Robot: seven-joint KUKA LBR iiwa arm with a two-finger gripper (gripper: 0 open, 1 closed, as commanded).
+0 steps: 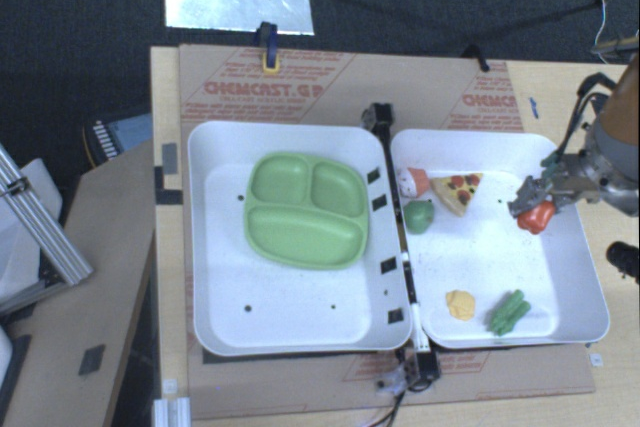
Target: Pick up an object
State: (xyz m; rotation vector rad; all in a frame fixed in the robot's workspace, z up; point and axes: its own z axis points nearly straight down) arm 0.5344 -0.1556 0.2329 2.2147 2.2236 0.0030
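Camera view from above shows the counter (330,75) with its printed cardboard sheet, and on it two shallow white bins side by side. The left bin (215,305) is the roomier: a green divided plate (305,210) sits in its upper middle, with bare white floor all around it, widest along the near edge and the left wall. The right bin (575,310) carries the small things. Near its far-left corner a red and white toy (411,181) lies just beside a pizza slice toy (461,191), and a green round toy (419,215) sits right below them against the divider. Near the front edge lie a green vegetable toy (508,312) and, just left of it, a small yellow toy (460,304). The middle of this bin is open floor.

The arm reaches in over the right rim, and the hand (537,207) hangs above the right side of that bin, its fingers pinching a small red toy (537,217), which looks lifted off the floor, well apart from the other toys.
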